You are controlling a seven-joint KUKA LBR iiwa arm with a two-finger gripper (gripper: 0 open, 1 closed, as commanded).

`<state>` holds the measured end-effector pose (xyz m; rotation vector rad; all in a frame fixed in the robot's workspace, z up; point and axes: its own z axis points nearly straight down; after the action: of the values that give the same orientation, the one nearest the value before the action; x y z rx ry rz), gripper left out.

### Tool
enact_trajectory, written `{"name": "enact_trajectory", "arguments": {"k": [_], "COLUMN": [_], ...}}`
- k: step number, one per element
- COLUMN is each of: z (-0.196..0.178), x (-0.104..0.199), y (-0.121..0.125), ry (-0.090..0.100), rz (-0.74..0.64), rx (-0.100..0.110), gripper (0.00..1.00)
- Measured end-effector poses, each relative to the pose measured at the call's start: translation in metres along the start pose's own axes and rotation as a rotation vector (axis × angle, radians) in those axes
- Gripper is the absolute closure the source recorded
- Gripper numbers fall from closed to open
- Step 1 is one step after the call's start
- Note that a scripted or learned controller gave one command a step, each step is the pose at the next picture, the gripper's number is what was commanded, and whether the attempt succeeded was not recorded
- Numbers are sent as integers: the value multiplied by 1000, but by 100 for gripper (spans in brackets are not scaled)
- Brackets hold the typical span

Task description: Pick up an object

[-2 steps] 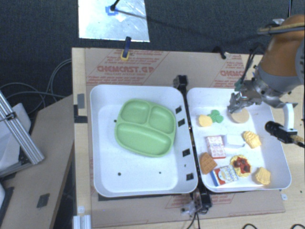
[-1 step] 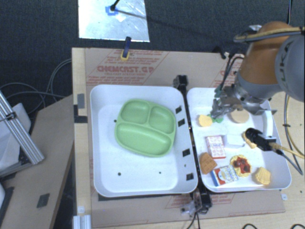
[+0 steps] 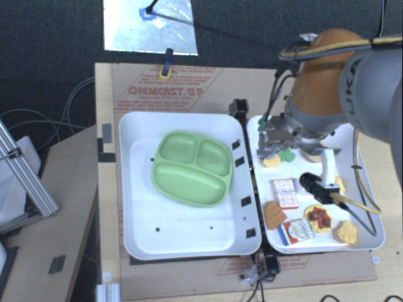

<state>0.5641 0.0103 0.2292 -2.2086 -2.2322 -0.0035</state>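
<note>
Right now the jaws hang over the far left corner of the right bin [image 3: 371,228], close above a small yellow piece [image 3: 272,162] and a green piece [image 3: 287,156] just beside it; whether they are apart or together cannot be told. Nearer in that bin lie a red-and-white box [image 3: 284,192], a brown biscuit [image 3: 274,214] and a yellow chunk [image 3: 345,232] by the near right corner. A green divided plate [image 3: 192,168] fills the middle of the left bin [image 3: 135,187]

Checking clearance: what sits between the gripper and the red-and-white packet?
Camera view: a small yellow piece and a green piece lie there, near the gripper.
</note>
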Motion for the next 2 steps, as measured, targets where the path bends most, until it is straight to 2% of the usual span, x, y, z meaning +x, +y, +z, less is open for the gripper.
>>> {"name": "enact_trajectory", "arguments": {"k": [1, 2], "z": [4, 12], "x": [50, 67], "y": [-31, -36], "ry": [-1, -1], "rz": [2, 3], "rx": [2, 0], "gripper": [100, 100]}}
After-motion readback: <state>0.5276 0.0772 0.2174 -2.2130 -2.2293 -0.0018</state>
